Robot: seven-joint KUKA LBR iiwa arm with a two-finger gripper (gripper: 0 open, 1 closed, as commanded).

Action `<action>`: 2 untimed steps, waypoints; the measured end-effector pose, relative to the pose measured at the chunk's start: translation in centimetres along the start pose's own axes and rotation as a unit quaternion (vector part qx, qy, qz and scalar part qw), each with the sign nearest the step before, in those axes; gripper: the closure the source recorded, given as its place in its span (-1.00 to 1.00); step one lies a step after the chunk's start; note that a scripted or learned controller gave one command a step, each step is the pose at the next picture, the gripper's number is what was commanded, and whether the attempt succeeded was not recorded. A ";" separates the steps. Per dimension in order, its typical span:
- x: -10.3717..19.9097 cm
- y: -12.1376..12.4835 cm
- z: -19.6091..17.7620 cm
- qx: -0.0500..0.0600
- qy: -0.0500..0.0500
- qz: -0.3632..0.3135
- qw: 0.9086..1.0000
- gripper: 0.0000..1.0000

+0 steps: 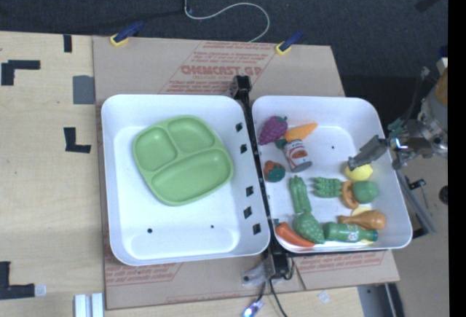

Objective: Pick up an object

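The end effector (362, 160) enters from the right edge of the frame, its dark tip lowered over the right side of the right bin (331, 108). Whether it is released or clenched cannot be told from this angle; nothing is seen gripped. The tip sits just above a small yellow lemon (359, 173), seemingly touching its top. Directly below the lemon lie a green round fruit (366, 191) and an orange ring (349, 196), crowded against it. To their left are a green ridged vegetable (328, 186) and an upright green pod (299, 194). Along the bin's lower edge: a brown drumstick (368, 218), a green bottle (349, 233), a carrot-like piece (290, 235). Toward the upper left of this bin sit purple grapes (272, 129), an orange carrot (301, 130) and a small red-labelled can (297, 154). The left bin (124, 111) holds a green divided plate (183, 159). Both bins rest on a cardboard sheet (211, 64) on the surface (36, 184).
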State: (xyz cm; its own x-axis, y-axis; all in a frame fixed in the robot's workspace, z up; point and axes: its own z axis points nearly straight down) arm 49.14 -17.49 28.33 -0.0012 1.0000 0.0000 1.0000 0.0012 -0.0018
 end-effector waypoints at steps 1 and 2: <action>10.6 -0.7 -17.0 -0.005 0.000 -0.002 1.000 -1.00; 10.4 -0.7 -17.6 -0.001 -0.001 -0.001 1.000 1.00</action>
State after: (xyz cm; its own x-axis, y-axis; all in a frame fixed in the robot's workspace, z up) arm 48.44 -7.07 45.94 -0.0031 1.0000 -0.0016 1.0000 0.0031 -0.0004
